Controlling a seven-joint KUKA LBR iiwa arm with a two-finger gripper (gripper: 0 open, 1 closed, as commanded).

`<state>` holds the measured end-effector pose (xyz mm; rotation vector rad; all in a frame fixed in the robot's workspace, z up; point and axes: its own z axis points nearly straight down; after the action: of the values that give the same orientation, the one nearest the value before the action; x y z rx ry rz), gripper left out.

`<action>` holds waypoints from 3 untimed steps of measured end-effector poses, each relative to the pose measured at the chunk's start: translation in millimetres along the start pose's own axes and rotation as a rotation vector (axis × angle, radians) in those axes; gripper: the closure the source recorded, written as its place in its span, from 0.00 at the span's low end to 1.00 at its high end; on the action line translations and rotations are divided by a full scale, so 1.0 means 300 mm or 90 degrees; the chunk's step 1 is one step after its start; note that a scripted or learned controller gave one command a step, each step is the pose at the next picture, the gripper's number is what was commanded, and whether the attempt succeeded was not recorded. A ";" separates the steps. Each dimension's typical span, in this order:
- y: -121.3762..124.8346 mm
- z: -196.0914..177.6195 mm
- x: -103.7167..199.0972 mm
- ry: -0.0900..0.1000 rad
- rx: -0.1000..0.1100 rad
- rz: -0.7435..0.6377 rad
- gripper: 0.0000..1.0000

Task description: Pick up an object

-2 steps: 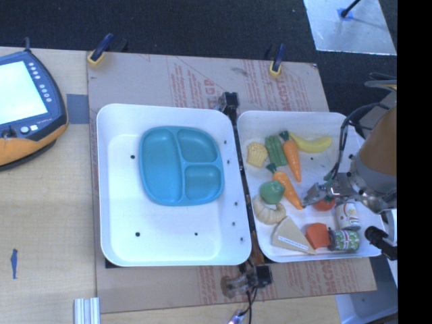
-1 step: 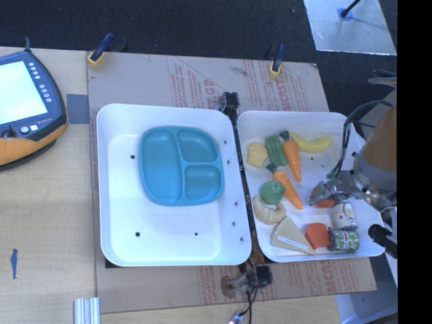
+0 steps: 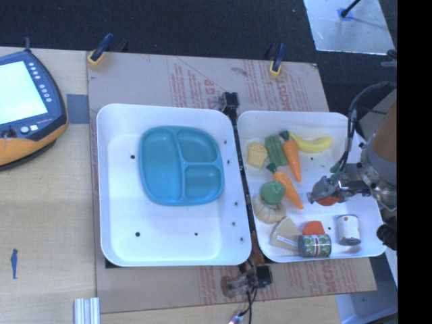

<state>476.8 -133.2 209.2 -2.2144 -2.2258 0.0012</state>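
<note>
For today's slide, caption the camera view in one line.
Gripper low in the right bin among toy foods, over a red item; blue divided plate in the left bin.

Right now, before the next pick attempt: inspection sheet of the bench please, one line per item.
Surface: wooden bench with cardboard sheet clamped under two white bins.
Job's things: right bin holds banana, two carrots, corn piece, green vegetable, cheese wedge, green can, white can.
Clutter: left bin holds a blue divided plate.
Grippers: gripper low over right bin, above a red item; grasp cannot be told.
Cables: black cable looping by the arm; wires at bin joint, front edge.
Surroundings: teach pendant at left; dark floor beyond.
</note>
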 end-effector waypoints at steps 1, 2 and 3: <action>0.079 -0.068 0.200 0.000 0.001 0.000 1.00; 0.080 -0.102 0.196 0.000 0.002 -0.002 1.00; 0.081 -0.136 0.194 0.000 0.002 -0.004 1.00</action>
<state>500.7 -75.0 250.1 -2.2061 -2.2305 0.0052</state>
